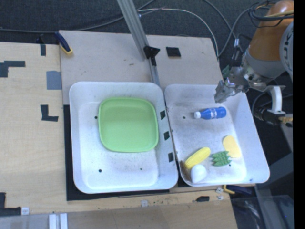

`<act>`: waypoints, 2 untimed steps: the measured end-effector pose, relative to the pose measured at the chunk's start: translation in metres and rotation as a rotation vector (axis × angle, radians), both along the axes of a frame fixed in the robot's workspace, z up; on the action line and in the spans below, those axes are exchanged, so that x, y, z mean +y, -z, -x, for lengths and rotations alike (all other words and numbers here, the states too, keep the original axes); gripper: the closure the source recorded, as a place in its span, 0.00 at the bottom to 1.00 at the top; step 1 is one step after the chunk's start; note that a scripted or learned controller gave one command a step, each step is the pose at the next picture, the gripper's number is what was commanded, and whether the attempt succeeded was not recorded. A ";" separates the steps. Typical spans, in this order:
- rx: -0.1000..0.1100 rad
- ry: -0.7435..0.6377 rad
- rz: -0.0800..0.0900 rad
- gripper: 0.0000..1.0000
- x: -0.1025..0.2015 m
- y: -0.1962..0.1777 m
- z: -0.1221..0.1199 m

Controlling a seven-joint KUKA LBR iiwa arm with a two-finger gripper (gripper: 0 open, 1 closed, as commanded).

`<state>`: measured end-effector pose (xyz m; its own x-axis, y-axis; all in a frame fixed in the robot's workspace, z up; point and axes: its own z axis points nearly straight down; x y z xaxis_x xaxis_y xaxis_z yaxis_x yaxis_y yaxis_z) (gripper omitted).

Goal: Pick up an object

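Gripper (223, 95) hangs just above the blue bottle (210, 113); I cannot tell its grip; it should drop straight down over the bottle's middle

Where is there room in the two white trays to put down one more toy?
Left bin: the green plate takes the middle, leaving a bare strip along the near edge. Right bin: a bare patch in the middle, between the blue bottle and the corn. Its near end is crowded: corn, white egg, green leafy piece, yellow piece. The gripper hangs over the far edge.
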<state>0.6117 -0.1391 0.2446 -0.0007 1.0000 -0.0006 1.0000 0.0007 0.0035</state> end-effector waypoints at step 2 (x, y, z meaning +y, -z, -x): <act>0.005 -0.003 -0.002 1.00 0.097 0.006 0.021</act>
<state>0.5910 -0.0418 0.2382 -0.0042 1.0000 0.0010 1.0000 0.0042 -0.0014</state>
